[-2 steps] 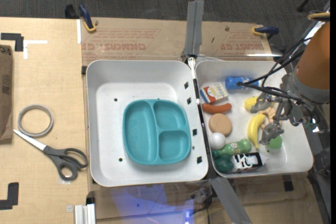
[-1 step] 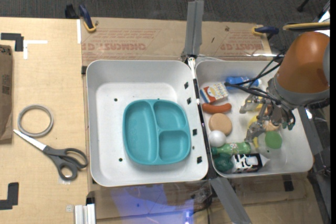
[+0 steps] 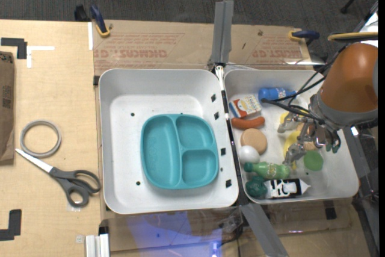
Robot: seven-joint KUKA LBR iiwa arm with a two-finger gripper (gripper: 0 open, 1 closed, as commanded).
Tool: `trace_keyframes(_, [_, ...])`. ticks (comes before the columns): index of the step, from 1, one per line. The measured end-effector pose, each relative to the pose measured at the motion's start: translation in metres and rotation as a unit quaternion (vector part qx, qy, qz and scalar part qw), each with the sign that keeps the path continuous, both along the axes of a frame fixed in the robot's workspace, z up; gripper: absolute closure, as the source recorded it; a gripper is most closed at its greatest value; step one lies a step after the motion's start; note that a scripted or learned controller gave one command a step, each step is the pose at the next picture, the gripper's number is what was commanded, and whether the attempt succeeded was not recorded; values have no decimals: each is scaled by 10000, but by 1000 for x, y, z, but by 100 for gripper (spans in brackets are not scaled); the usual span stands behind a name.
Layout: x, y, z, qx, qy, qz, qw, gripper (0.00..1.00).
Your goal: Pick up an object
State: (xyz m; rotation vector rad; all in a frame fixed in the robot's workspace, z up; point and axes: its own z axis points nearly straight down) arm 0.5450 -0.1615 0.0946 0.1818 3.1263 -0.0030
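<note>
We see the arm [image 3: 355,78] reaching into the right bin [image 3: 337,189], with the gripper [image 3: 299,142] low among the clutter at its right-centre. Whether the pincer is spread or pressed together we cannot tell; cables and metal parts blur into the objects under it, and nothing is clearly held.

The candidates all lie in this bin: a blue bottle [image 3: 275,94] at the far side, a small carton [image 3: 246,106] and a sausage [image 3: 248,123] along the left wall, a tan ball [image 3: 254,141] and a white ball [image 3: 248,154] below them, a green piece [image 3: 267,169], a black-and-white item [image 3: 285,188] at the near wall, a green disc [image 3: 313,161] and something yellow [image 3: 292,138] just beside the gripper.

We judge the yellow thing or the disc to be the target. To do this well, we would centre on one item, descend straight, and close only once it sits between the tips, since neighbours touch or nearly touch here.

For room, the right wall and near wall sit close, so lifting straight up looks safest. The left bin [image 3: 114,147] holds a teal tray [image 3: 179,151] with bare floor around it.
</note>
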Motion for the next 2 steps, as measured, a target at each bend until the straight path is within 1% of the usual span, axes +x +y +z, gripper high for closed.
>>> trace_keyframes(1, [-12,5,5,-20,-102,-225,9997,0])
trace_keyframes(2, [-24,5,9,-41,-189,-587,9981,0])
